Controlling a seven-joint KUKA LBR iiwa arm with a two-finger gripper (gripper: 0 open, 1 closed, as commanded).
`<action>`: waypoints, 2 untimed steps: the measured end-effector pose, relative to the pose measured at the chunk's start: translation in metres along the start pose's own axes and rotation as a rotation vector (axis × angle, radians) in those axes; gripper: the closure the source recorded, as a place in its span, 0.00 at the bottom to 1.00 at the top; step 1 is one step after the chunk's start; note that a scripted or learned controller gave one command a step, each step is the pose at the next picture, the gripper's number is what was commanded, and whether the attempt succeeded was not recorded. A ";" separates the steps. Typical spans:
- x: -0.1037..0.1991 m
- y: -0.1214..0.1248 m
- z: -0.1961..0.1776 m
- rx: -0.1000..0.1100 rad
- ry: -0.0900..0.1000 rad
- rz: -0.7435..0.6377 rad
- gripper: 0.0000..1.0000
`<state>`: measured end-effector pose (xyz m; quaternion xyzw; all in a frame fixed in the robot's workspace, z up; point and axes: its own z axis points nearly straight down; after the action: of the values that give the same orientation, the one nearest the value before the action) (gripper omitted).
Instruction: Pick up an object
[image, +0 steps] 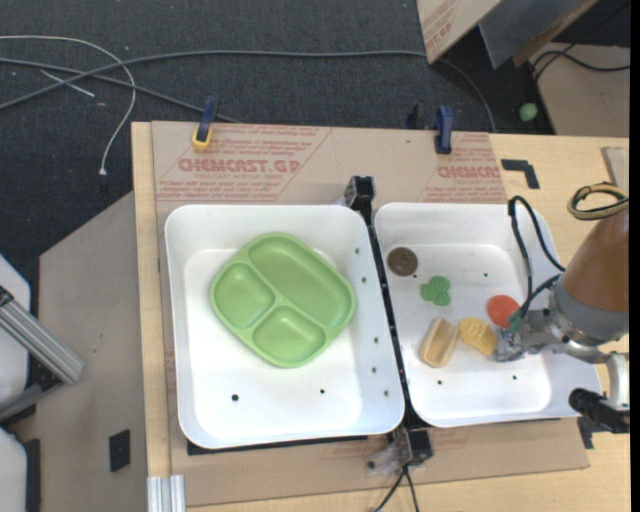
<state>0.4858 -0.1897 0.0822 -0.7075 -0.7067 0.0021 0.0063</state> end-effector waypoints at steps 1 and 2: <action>0.000 0.000 0.000 -0.006 -0.002 0.000 0.00; -0.001 0.001 -0.007 -0.003 -0.001 0.001 1.00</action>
<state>0.4865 -0.1905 0.0895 -0.7078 -0.7064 0.0013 0.0048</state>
